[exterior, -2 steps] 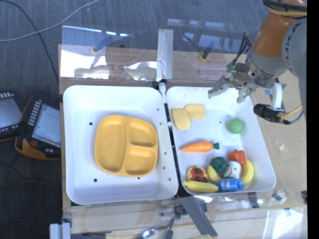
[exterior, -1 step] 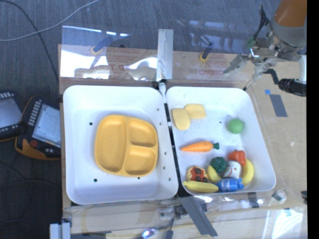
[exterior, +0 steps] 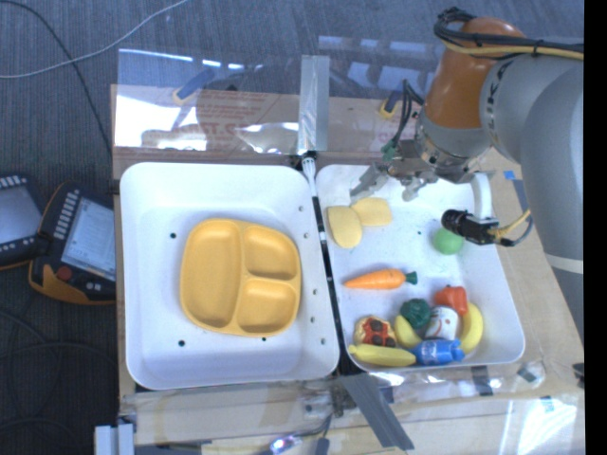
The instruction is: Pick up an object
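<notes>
My gripper (exterior: pixel 389 188) hangs over the back of the right bin (exterior: pixel 493 282), its two fingers spread open with nothing between them. Just below its left finger (exterior: pixel 364 186) lie two pale yellow food pieces (exterior: pixel 356 221), apart from the fingertip. An orange carrot (exterior: pixel 377 279) lies in the middle of the bin. A green ball (exterior: pixel 449 242) rests to the right, beside a black cable fitting. At the front right corner sits a heap of toy foods: a banana (exterior: pixel 383 354), a broccoli (exterior: pixel 415 313), a red pepper (exterior: pixel 451 299) and a blue bottle (exterior: pixel 438 353).
The left bin (exterior: pixel 152 207) holds a yellow divided plate (exterior: pixel 240 276). A clear upright divider (exterior: pixel 313 102) stands behind the seam between the bins. A teach pendant (exterior: pixel 76 245) lies on the floor at the left. The grey arm (exterior: pixel 541 112) fills the upper right.
</notes>
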`<state>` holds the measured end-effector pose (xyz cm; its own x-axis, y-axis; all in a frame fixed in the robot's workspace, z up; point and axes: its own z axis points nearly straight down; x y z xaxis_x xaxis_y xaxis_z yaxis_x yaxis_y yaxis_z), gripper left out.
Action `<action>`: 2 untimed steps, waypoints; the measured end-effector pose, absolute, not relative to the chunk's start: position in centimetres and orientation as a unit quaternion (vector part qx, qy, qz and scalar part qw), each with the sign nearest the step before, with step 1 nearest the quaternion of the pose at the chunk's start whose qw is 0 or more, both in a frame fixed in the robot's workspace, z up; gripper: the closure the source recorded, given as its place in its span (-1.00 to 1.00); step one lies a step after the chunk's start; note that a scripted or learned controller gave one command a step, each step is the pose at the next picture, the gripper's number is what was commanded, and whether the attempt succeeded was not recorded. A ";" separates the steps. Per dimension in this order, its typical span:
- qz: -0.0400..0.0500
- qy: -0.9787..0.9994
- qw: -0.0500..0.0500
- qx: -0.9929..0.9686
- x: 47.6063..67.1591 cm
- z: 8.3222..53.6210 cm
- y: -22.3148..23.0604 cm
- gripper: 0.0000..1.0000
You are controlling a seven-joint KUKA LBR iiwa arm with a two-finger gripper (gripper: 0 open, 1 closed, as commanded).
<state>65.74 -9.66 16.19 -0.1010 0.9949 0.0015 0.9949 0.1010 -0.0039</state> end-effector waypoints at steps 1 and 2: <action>0.001 -0.688 0.002 -0.726 63.3 18.2 -4.6 -1.00; 0.000 -0.744 0.002 -0.668 58.1 9.5 -10.3 -1.00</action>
<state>58.13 -10.35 9.48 -0.1074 0.9942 0.0023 0.9942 0.1074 -0.0026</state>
